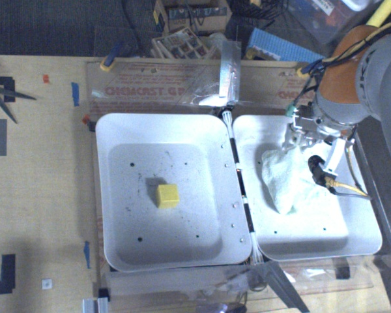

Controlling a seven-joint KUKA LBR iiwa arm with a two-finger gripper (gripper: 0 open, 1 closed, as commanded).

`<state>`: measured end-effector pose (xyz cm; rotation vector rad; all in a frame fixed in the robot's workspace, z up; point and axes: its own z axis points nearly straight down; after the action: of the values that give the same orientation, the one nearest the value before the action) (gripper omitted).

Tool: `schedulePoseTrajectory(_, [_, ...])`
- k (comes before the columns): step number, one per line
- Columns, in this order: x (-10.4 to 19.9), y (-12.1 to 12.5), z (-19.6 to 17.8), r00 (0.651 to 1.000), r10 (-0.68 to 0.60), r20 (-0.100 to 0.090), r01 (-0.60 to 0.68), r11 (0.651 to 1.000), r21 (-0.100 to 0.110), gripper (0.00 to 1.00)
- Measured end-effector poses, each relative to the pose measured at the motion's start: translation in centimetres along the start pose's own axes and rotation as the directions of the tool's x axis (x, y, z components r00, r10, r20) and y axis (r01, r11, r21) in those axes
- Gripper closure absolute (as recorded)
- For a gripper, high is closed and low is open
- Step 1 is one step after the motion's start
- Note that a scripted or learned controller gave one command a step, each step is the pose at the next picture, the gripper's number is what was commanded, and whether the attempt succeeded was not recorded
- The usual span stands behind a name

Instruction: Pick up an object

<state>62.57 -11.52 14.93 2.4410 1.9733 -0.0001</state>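
The white cloth point(283, 181) lies crumpled in my right bin point(313, 237), pale against the pale floor, its upper edge drawn up in a peak toward my end effector point(298, 137), which sits right at that peak. Whether I am spread or pinching the fabric I cannot tell. If I have only a thin fold, I judge it could slip free as I lift, or snag the cable point(342, 186) hanging beside it. A yellow block point(168, 195) rests well apart in the left bin point(117, 240) on the surface point(39, 194).
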Motion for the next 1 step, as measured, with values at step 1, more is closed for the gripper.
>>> schedulePoseTrajectory(1, [-2.19,-12.36,5.85,0.999,0.051,-0.004,-0.051,0.999,-0.01,1.0])
